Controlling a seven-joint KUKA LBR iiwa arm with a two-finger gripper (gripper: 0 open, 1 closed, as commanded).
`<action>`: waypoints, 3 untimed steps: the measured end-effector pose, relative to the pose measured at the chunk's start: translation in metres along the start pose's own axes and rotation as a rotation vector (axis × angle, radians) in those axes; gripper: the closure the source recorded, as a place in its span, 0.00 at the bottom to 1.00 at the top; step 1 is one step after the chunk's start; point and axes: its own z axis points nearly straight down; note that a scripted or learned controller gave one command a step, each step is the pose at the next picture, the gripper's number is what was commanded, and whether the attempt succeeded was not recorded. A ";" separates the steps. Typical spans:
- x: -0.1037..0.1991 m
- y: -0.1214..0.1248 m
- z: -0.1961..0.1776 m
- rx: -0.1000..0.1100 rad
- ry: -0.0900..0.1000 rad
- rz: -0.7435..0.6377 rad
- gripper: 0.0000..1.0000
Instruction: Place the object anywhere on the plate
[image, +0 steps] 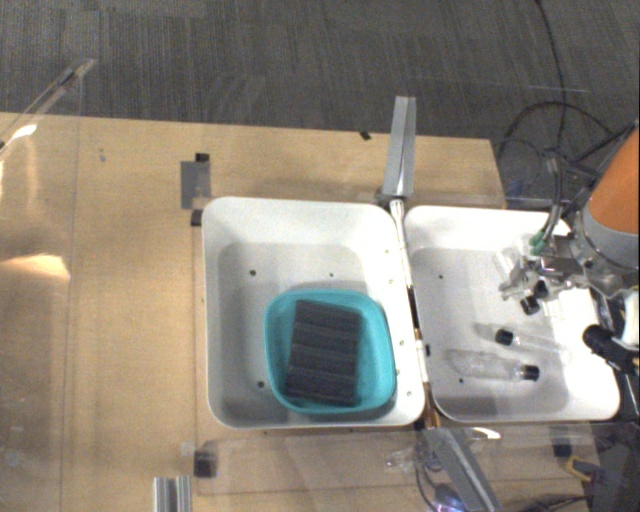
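Observation:
A teal square plate (378, 345) lies in the front half of the left bin (235, 270). A dark grey ridged block (323, 352) rests flat on the plate, near its middle. My gripper (531, 280) hangs over the back right part of the right bin (450, 260), well to the right of the plate and apart from the block. A small black-capped piece (530, 304) sits just below the gripper; I cannot tell whether it touches it.
Two clear tubes with black caps (505, 338) (528, 372) lie on the right bin's floor. A metal divider post (400, 150) stands behind the seam between the bins. Cables (545, 150) trail at the back right.

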 end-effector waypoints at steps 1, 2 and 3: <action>0.066 -0.009 -0.024 0.000 0.000 -0.136 1.00; 0.127 -0.047 0.020 0.004 0.001 -0.168 1.00; 0.198 -0.015 0.004 0.001 0.002 -0.219 1.00</action>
